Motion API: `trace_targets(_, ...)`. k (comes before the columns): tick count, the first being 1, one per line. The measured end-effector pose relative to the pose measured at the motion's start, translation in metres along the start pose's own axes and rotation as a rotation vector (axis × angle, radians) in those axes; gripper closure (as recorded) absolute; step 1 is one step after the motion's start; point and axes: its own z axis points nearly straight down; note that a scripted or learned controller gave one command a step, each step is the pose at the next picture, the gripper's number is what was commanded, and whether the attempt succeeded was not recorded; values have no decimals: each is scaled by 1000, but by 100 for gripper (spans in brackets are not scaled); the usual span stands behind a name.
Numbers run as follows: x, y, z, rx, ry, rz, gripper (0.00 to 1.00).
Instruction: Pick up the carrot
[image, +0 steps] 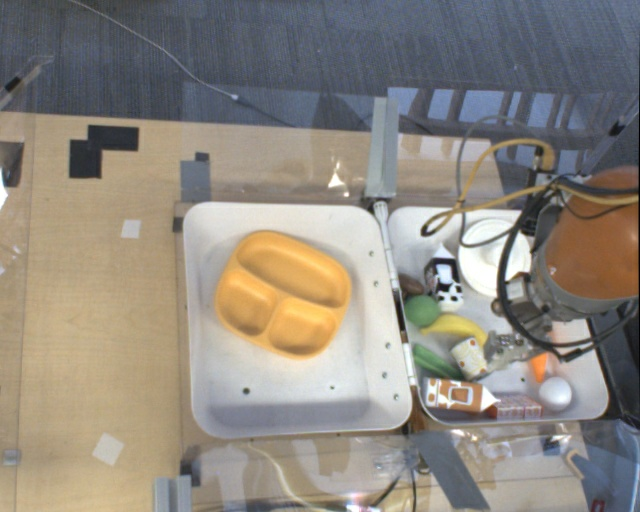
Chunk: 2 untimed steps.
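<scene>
In the right bin (598, 405), toward 4 o'clock of the arm's orange wrist band (595, 250): carrot (540, 366), only a small orange piece exposed beside the white egg (555, 393); long axis and pointing direction not readable. Gripper (505, 345) sits low among the items, just left of the carrot; jaw state cannot be told. Carton (458, 396) along the near edge, print illegible. Banana (455, 327) and green lime (422, 311) crowd the bin's left side. Left bin (215, 400) carries a yellow divided tray (283, 293), with open floor around it.
</scene>
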Motion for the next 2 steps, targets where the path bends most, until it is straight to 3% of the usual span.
trace_targets(1, 75, -5, -32, 5, 4, -51, 100)
trace_targets(2, 84, -61, 35, -2, -3, -70, 100)
